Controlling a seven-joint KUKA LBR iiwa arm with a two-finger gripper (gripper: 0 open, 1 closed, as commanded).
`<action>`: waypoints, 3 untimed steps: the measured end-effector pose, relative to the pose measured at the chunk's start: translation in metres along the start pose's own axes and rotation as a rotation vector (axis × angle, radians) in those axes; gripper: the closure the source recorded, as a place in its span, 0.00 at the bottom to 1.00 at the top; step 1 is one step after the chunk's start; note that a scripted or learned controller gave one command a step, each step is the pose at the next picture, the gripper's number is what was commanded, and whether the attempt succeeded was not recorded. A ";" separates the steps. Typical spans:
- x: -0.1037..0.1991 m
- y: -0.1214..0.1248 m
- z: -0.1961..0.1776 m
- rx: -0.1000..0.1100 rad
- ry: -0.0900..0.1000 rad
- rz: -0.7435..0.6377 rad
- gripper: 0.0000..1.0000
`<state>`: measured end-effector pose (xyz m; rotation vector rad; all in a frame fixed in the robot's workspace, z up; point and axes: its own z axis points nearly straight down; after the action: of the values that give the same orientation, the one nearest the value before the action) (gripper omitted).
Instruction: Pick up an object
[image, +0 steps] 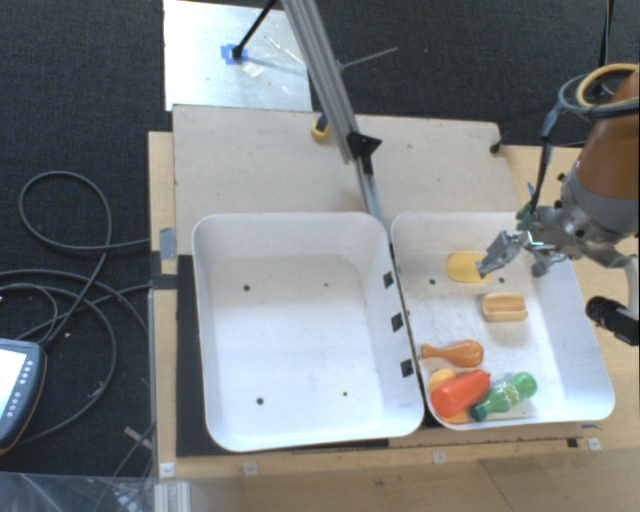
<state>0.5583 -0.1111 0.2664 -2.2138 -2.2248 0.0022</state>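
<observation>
End effector (497, 257) is seen over right bin (585, 330), beside yellow piece (463, 266); its opening can't be judged. Hot dog bun (504, 306) lies left-right nearby. Arm is cropped at right.

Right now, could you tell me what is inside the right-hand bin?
The right-hand bin holds a yellow piece, a hot dog, a chicken drumstick, a red pepper and a green bottle. The gripper partly covers the yellow piece.
</observation>
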 end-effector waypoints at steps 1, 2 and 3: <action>0.000 0.001 -0.002 -0.005 -0.001 0.002 0.00; -0.001 -0.008 0.045 0.000 0.000 0.005 0.00; 0.002 -0.013 0.106 0.002 0.000 0.004 0.00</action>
<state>0.5451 -0.1086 0.1602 -2.2172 -2.2187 0.0043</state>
